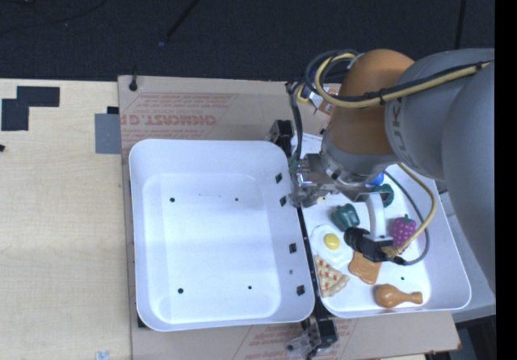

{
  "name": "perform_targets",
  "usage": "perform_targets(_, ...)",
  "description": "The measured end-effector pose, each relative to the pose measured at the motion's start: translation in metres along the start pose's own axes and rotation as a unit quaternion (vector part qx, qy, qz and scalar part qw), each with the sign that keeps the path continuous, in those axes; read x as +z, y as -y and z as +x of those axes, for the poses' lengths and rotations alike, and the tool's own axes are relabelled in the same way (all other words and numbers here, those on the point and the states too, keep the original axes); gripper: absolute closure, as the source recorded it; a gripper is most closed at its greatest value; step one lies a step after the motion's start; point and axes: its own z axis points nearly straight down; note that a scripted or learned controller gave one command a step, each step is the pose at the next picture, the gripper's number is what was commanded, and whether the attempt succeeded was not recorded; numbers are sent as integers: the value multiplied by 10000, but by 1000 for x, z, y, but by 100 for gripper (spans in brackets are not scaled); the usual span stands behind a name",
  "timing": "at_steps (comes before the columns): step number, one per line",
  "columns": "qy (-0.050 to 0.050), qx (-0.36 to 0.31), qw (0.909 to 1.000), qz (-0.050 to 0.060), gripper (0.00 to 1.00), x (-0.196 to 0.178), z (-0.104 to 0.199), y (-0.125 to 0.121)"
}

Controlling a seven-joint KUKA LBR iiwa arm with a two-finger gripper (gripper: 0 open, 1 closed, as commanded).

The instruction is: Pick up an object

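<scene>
The right bin point(452, 286) holds several toy foods. A fried egg point(329, 240) lies near its left wall, with a waffle point(329, 277) just in front of it. A brown drumstick point(396, 296) rests at the bin's front, and an orange-brown piece point(365, 269) lies beside the waffle. Purple grapes point(402, 229) sit toward the right, and a dark teal object point(347, 214) lies behind the egg. My gripper point(311, 187) hangs under the orange wrist, low over the right bin's left wall, just left of the teal object. Nothing is seen held in it.
The left bin point(210, 229) stands beside the right one, their walls touching at the middle. The grey arm point(444, 124) covers the right bin's back part. A small blue item point(376, 182) peeks out beneath the wrist. Cardboard point(186, 112) underlies both bins.
</scene>
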Motion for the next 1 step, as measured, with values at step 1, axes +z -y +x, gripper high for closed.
perform_targets(1, 13, 41, 10000, 33, 100, 4, 46, -10)
